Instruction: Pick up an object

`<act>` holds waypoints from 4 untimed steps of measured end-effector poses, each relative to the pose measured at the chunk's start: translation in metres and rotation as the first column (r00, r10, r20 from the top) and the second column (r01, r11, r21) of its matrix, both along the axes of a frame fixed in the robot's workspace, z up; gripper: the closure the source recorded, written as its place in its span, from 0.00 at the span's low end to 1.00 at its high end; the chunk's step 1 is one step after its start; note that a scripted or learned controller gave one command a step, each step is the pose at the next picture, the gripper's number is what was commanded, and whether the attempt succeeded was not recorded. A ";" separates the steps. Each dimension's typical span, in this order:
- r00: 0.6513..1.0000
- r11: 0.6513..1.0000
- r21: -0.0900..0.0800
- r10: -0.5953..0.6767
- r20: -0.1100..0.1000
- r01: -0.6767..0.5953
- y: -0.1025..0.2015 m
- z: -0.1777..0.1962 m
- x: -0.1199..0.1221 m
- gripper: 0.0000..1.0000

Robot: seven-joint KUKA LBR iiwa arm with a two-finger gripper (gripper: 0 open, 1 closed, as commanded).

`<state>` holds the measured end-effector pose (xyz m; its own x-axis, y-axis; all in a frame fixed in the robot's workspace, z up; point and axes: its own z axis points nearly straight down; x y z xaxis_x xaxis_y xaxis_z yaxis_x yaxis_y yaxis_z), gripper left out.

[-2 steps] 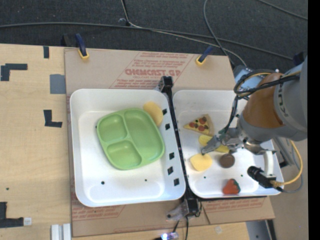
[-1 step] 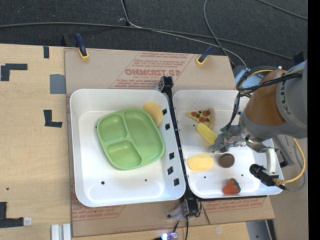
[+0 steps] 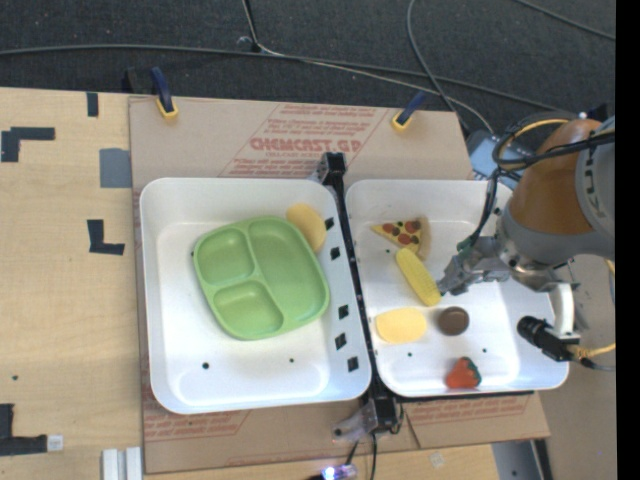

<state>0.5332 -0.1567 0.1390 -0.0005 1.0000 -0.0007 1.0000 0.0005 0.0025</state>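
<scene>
The right bin [image 3: 490,196] holds a pizza slice [image 3: 403,233], a yellow corn cob [image 3: 417,276], a flat yellow piece [image 3: 401,325], a small brown round item [image 3: 453,320] and a red strawberry [image 3: 462,373]. My gripper [image 3: 452,276] hangs low over the bin's middle, just right of the corn cob and above the brown item. Nothing shows between its fingers. In the left bin [image 3: 160,208] lies a green divided plate [image 3: 261,277], with a yellow piece [image 3: 307,223] at its upper right.
The arm's grey and orange wrist [image 3: 555,203] covers the right bin's right side. A black divider [image 3: 342,258] runs between the bins. Cables cross the dark floor at the back. Two clamps [image 3: 163,96] hold the cardboard's far edge.
</scene>
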 end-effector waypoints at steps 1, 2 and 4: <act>1.000 1.000 -0.001 0.001 0.003 -0.001 -0.005 0.062 0.003 1.00; 1.000 1.000 -0.001 0.001 0.002 -0.001 -0.005 0.108 0.004 1.00; 1.000 1.000 0.002 0.006 -0.003 -0.006 0.096 0.101 0.002 1.00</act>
<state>0.5350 -0.0606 0.2397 -0.0065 1.0000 0.0014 1.0000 0.0065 -0.0004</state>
